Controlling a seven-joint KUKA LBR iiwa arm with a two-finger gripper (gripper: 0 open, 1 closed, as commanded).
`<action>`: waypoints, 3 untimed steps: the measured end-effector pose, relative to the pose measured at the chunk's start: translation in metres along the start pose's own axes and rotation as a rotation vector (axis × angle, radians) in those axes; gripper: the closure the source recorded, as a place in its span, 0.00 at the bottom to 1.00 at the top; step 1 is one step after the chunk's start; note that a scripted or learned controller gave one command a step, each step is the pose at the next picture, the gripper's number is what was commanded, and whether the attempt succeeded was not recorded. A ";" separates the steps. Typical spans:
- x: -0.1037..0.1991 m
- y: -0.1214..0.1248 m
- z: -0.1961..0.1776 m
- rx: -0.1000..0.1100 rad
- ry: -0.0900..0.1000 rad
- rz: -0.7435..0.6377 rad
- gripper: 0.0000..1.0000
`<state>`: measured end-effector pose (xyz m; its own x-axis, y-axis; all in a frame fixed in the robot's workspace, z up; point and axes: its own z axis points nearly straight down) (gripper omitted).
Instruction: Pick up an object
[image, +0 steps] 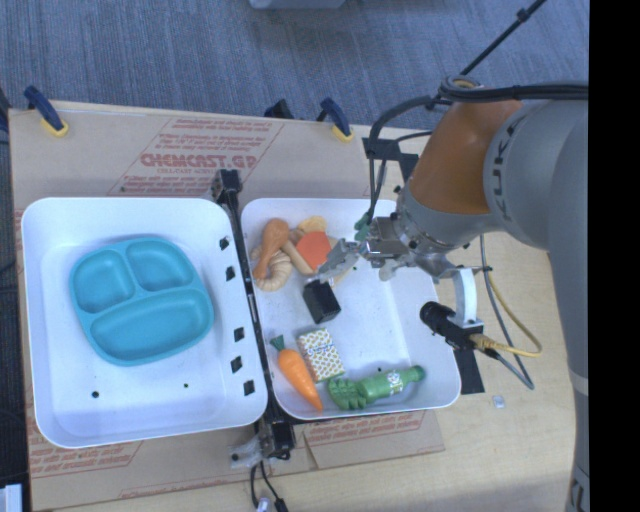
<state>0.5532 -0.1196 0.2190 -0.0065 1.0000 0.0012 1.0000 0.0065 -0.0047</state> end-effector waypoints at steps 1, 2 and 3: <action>0.001 -0.044 0.128 0.000 0.000 0.040 0.00; 0.001 -0.044 0.118 0.003 0.000 0.035 1.00; 0.009 -0.060 -0.007 -0.003 -0.001 0.101 1.00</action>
